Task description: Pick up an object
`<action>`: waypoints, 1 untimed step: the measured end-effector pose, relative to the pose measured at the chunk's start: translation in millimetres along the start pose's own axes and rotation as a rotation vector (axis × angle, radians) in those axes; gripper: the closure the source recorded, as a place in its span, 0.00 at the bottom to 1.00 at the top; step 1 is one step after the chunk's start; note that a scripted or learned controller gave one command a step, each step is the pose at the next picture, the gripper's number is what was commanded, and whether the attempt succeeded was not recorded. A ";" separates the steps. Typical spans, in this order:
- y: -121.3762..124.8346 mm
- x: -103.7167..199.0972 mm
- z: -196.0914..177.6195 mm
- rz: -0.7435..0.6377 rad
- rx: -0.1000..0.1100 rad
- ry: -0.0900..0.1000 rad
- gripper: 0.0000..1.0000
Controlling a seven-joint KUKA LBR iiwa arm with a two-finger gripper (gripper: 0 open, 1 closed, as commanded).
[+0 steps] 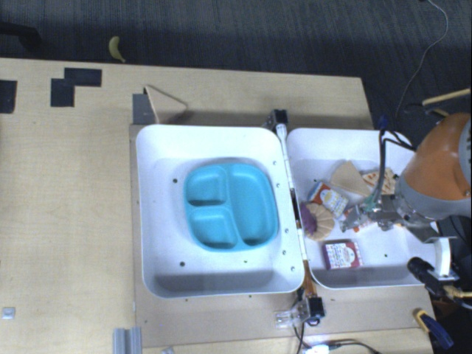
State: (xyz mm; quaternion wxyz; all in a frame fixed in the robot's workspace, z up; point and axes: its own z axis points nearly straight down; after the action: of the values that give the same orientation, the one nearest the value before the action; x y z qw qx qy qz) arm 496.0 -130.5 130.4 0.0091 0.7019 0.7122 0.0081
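The right bin (317, 142) holds a heap of small items: a tan wedge-shaped piece (348, 176), a small packet with a blue and red label (329, 198), a purplish lump (319, 217) and a dark red packet (341, 254) lying nearer the front. The arm, with its orange band (441, 168), comes in from the right. My gripper (363, 218) is low inside the right bin, just right of the labelled packet and above the dark red packet. Nothing can be made out between its fingers.
The left bin (158, 198) holds a blue divided tray (229, 205). A metal clamp strip (287, 175) runs between the two bins. Black cables hang at the right by the arm. Beyond the bench's far edge, a yellow banana-shaped thing (116, 48) lies on the dark floor.
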 end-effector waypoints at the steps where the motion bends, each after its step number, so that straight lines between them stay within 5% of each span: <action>1: 2.0 0.8 -10.6 -0.005 -0.004 0.000 1.00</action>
State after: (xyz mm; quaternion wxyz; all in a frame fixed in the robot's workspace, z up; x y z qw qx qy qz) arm 497.7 -129.6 141.0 0.0104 0.7001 0.7139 0.0096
